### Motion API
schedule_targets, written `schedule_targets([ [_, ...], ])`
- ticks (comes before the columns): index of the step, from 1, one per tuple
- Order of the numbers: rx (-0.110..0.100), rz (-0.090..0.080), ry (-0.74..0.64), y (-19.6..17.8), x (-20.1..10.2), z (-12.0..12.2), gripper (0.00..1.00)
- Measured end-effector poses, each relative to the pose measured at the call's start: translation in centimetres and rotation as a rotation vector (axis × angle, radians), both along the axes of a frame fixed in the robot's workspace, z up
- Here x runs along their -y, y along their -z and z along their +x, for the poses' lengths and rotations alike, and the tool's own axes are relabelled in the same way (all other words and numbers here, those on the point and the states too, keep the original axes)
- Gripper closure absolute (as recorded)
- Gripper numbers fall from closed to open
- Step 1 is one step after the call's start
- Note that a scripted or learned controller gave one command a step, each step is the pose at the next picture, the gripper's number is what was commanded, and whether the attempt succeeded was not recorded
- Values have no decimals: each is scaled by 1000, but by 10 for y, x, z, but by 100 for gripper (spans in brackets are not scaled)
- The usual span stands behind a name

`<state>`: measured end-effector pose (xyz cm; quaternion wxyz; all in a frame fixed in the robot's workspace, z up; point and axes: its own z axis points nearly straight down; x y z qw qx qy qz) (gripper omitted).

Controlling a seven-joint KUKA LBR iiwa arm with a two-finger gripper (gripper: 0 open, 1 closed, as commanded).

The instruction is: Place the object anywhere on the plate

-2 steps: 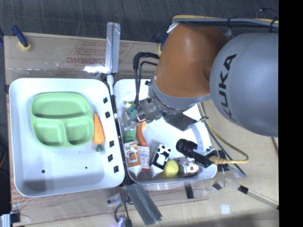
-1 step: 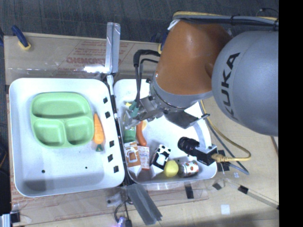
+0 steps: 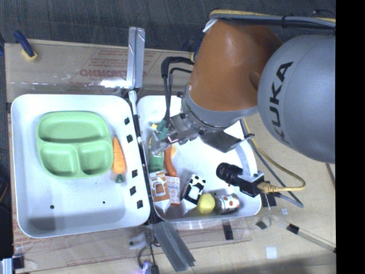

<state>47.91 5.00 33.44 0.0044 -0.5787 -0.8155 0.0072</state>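
- Left bin [image 3: 34, 210]: holds the green plate [image 3: 74, 143] at upper left of the bin; a carrot [image 3: 118, 156] lies just beside the plate's right edge, on the bin floor.
- Right bin [image 3: 251, 207]: holds a lemon [image 3: 206, 204], a can [image 3: 228, 203], cartons [image 3: 164, 188] and a black-and-white box [image 3: 195, 188] along its lower edge.
- Gripper [image 3: 161, 137]: sits at frame centre over the right bin's left side; finger state cannot be told.
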Motion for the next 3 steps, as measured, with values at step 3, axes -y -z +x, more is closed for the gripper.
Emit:
schedule_targets([
  [3, 10, 2, 184, 51, 7, 63, 100],
])
